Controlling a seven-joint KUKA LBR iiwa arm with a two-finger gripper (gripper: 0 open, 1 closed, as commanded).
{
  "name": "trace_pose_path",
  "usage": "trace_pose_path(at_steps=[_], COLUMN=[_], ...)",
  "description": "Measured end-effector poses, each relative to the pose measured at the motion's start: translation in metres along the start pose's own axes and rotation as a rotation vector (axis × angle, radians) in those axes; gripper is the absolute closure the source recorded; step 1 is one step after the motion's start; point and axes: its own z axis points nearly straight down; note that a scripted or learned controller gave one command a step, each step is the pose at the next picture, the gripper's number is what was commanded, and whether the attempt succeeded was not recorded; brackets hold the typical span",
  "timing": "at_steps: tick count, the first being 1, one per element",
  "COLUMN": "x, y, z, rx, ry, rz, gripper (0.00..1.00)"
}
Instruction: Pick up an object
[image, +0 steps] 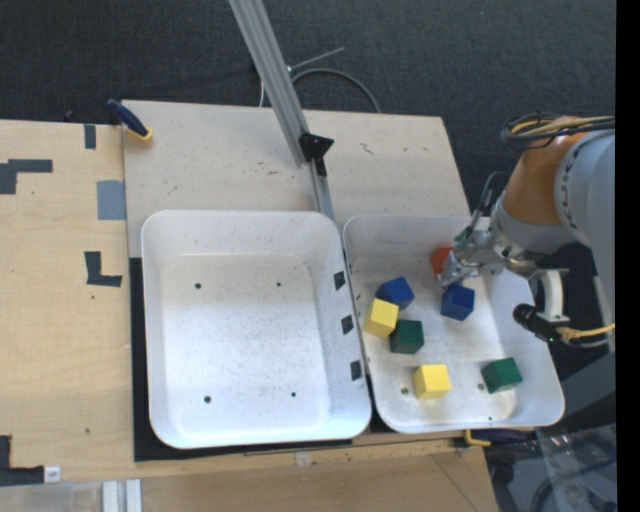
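The right bin holds several small blocks. My gripper hangs over the bin's upper right part, just above a blue cube. An orange-red object sits to the gripper's left, partly hidden by it. Toward the bin's middle lie another blue cube, a yellow cube and a dark green cube, close together. A second yellow cube and a green block rest near the front wall.
The left bin stands beside the right one, their rims touching. A slanted metal bar crosses the bench behind the bins. The arm's grey body with its orange band fills the space right of the right bin.
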Motion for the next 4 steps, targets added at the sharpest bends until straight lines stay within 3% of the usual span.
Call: trace_pose_path(at_steps=[1,3,4], x=[-0.004,-0.004,0.056], y=[-0.007,0.005,0.017], z=[-0.047,-0.131,-0.125], rx=[-0.001,-0.001,0.003], ry=[0.000,0.000,0.002], rz=[0.003,0.001,-0.004], gripper=[1.00,1.00,1.00])
